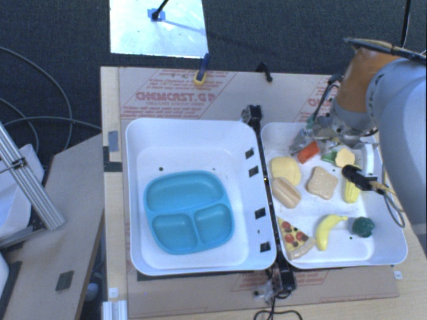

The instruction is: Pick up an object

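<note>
Right white bin, pincer above carrot

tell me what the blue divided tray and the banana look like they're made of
The blue divided tray: likely moulded plastic, judging by its uniform light blue colour, rounded compartment edges and soft sheen. The banana: probably a plastic or rubber toy, with flat, even yellow and a smooth surface; the view leaves the exact material open.

left bin — holds blue divided tray | bench board — red lettering, under both bins | shiny square plate beyond the board | aluminium rail far left | cables on dark floor
</note>
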